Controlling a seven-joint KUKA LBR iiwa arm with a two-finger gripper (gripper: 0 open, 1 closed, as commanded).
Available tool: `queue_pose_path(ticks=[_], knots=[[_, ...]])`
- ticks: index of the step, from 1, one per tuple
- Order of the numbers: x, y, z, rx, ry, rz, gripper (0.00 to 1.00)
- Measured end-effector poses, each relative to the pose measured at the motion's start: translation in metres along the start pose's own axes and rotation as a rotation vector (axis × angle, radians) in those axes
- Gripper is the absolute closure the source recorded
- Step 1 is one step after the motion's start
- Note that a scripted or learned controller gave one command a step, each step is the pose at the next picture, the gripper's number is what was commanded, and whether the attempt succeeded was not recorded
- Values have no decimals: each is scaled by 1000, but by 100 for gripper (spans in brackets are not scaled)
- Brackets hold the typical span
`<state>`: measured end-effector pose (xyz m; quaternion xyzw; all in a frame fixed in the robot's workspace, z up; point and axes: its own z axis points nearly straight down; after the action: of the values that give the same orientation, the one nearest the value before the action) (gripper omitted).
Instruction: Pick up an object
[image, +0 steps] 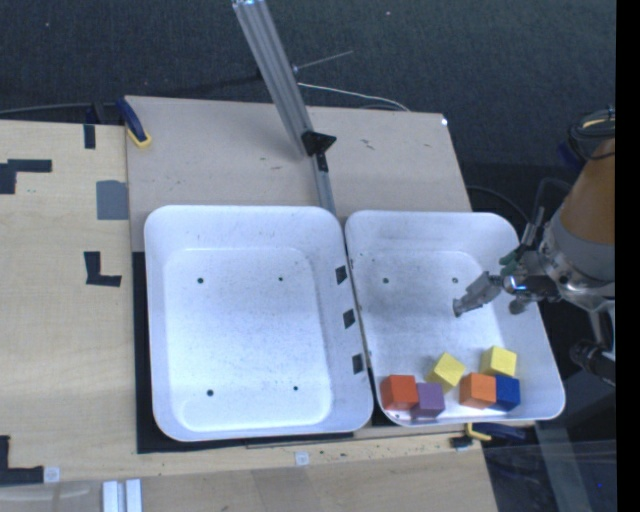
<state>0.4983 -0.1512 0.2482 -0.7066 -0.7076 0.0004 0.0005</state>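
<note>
Several small blocks lie along the near edge of the right bin (420, 240): a red-orange cube (400, 389), a purple cube (431, 398), a yellow cube (449, 369), a second yellow cube (499, 359), an orange cube (477, 388) and a blue cube (508, 392). My gripper (492, 300) hangs over the right side of that bin, above and behind the blocks. It is open, with nothing between its fingers, one of which (470, 298) points left.
The left bin (240, 225) stands beside the right one, with black clips (348, 318) along the seam between them. A slanted metal rail (285, 85) crosses the bench behind the bins. A yellow-handled clamp (135, 125) sits at the back left.
</note>
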Motion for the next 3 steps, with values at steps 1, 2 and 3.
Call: queue_pose_path(ticks=[1,2,3], knots=[[0,0,0,0,0,-1,0],[0,0,0,0,0,-1,0],[20,80,118,4,0,-2,0]])
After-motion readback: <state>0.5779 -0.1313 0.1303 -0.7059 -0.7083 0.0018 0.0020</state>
